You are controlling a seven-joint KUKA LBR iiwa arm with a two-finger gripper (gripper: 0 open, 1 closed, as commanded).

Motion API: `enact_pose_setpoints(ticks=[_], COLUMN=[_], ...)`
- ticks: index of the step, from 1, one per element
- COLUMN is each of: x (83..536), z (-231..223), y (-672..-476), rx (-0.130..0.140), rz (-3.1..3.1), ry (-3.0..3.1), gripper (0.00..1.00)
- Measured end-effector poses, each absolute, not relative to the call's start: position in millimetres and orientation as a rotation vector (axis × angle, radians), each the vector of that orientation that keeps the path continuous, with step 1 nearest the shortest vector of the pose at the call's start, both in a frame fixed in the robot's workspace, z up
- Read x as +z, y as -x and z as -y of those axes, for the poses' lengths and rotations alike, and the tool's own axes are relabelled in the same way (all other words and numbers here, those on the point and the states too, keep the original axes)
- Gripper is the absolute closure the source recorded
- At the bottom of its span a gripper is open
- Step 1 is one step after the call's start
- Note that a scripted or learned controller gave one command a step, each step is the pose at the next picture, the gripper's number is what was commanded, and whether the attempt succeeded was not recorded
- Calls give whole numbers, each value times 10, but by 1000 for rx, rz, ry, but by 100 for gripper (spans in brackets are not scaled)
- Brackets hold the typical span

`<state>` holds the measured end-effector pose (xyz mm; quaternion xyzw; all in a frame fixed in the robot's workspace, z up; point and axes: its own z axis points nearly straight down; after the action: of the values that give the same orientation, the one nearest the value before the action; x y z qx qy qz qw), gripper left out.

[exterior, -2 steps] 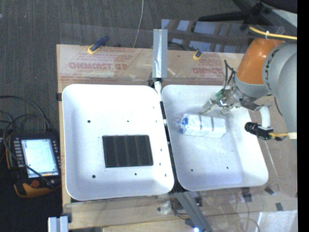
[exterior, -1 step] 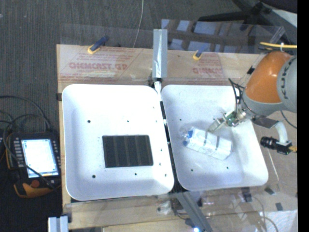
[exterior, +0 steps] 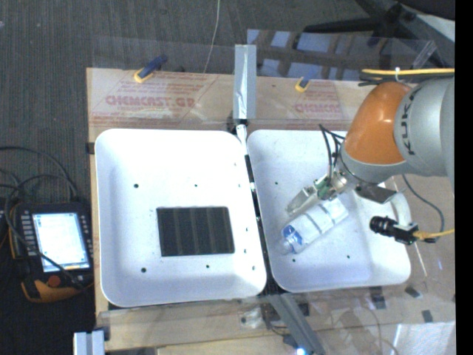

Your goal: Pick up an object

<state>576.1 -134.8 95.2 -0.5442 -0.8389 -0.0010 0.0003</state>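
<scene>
Hovering just above bottle (exterior: 314,224) in right bin (exterior: 295,154): slightly parted fingers (exterior: 303,197).

Dark grey carpet (exterior: 111,13) surrounds the counter (exterior: 170,102); chair base (exterior: 362,9) at one o'clock, lit pendant (exterior: 55,242) at nine.

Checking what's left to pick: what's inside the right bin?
A clear bottle with a blue cap lies in the right bin. The arm covers the bin's right part.
</scene>
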Motion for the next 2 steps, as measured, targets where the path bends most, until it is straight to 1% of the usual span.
enact_pose_setpoints(ticks=[1, 2], x=[915, 930], z=[1624, 2079], y=[-6262, -5456], rx=[-11, -11], rz=[2386, 2279], ry=[2061, 2182], gripper=[0, 0])
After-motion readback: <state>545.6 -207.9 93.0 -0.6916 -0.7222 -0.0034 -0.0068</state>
